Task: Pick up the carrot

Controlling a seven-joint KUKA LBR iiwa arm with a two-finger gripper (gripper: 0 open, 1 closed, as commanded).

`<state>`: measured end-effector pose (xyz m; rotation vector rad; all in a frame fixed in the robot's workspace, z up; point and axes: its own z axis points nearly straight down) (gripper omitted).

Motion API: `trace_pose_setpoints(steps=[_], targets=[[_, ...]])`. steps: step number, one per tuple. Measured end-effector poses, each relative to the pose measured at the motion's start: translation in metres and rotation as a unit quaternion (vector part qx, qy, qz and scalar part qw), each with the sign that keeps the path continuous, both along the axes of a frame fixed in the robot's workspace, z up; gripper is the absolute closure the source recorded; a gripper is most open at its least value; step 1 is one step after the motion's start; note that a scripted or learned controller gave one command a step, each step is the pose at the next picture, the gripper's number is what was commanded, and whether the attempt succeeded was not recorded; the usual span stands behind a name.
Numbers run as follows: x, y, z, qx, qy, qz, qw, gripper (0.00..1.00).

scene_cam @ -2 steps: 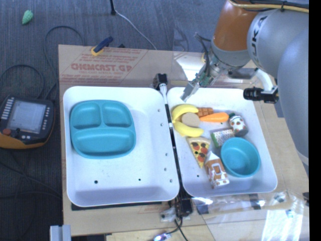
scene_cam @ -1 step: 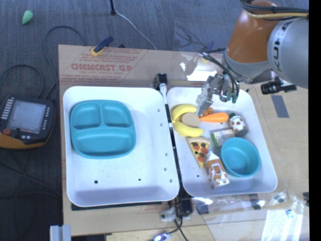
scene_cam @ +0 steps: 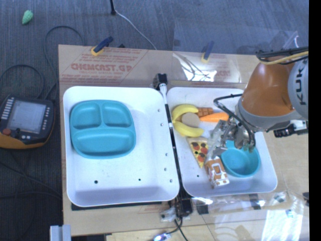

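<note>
From my seat I read the carrot (scene_cam: 212, 117) as a short orange piece lying roughly level in the right bin (scene_cam: 271, 182), its near end tucked against a yellow banana (scene_cam: 183, 120) with a beige, rounded item (scene_cam: 190, 119) resting in the banana's curve. It sits up and to the left of the gripper (scene_cam: 226, 137), close by but apart from it.

The gripper hangs over the middle of that bin, metal parts crowded together. I cannot tell how wide it stands, and I see nothing between its parts. Just below and right of it is a blue bowl (scene_cam: 241, 163), partly under the wrist. Left of the gripper lies a pizza slice toy (scene_cam: 199, 150), and below it a small orange-and-white carton (scene_cam: 216, 173).

Well off to the left, the other bin (scene_cam: 75, 185) carries a blue divided tray (scene_cam: 102, 128).

The arm's orange band (scene_cam: 268, 92) covers the right bin's far right corner. The carrot's right end blurs into the wrist cables.
</note>
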<state>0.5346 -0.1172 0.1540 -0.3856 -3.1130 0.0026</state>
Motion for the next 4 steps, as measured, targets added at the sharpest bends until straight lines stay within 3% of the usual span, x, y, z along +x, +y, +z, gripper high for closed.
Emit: trace_pose_setpoints(steps=[1, 2, 3, 4], targets=[[0.002, 0.001, 0.002, -0.0002, -0.003, 0.001, 1.0000, 0.00], [0.049, -0.012, -0.060, 0.0004, -0.009, -0.024, 0.9997, 0.00], [0.108, 0.004, -0.062, -0.0018, 0.000, -0.120, 0.9928, 0.00], [0.114, 0.005, -0.045, -0.0020, -0.010, -0.119, 0.9928, 1.00]])
